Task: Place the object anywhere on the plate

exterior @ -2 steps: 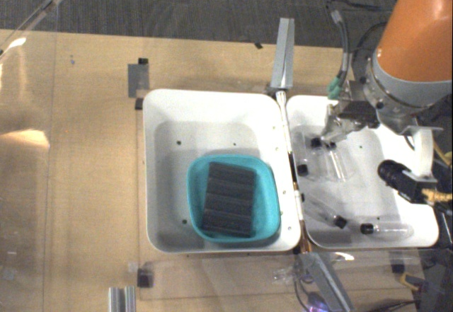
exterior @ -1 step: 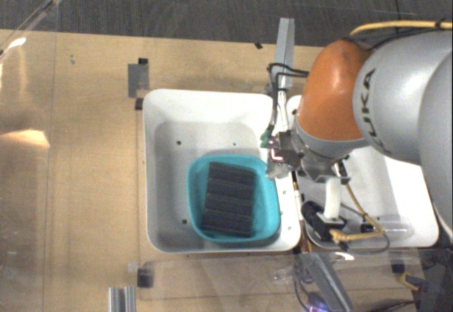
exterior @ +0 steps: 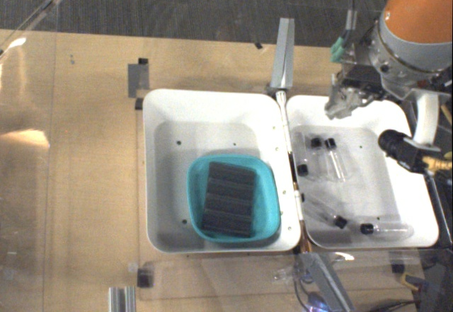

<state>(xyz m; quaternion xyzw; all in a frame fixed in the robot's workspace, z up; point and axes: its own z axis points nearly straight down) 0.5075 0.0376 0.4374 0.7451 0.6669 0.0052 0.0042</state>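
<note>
Pale wood desk, two white bins side by side. Tool hovers over right bin far edge; finger state: cannot tell. Below it, clear plastic tubes with black caps lie loose: light, stiff, slick, likely to roll; best grip across mid-barrel. Left bin holds teal plate with dark ribbed block on it.

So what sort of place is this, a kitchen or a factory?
Most likely a robotics lab test bench: a robot arm hangs over two white bins, one holding a teal plate with a dark ridged block, the other clear tubes.
</note>
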